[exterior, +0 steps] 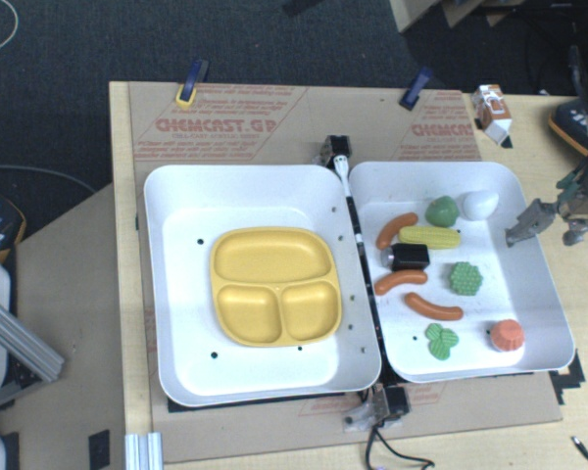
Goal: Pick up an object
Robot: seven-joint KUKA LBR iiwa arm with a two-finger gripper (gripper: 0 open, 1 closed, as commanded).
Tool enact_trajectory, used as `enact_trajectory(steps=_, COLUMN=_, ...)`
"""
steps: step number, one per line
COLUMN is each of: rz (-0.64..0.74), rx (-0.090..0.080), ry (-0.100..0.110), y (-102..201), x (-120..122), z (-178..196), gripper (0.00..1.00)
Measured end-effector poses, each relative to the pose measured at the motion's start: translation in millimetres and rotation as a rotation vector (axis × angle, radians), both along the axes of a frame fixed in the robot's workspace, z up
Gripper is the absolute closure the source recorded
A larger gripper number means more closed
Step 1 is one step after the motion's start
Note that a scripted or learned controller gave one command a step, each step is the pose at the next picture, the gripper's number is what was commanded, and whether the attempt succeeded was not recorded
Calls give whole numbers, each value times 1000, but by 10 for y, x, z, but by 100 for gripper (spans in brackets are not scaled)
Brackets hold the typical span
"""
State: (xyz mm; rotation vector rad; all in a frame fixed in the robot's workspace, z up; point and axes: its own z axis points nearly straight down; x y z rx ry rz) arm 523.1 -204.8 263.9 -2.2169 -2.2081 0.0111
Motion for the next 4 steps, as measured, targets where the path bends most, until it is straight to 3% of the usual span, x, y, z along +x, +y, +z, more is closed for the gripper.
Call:
enact_trajectory(steps=1, rz=4, rx=-3, ry=-13, y=7, x=24, z=68, gripper=0)
enact_trajectory(steps=3, rz=5, rx=0, ry=-7, y=193, x=-24, z=-1061, gripper=0)
enact_trajectory(steps=4, rz=3, rx=-1, ry=-7, y=100, x=-8, z=-1589, gripper=0)
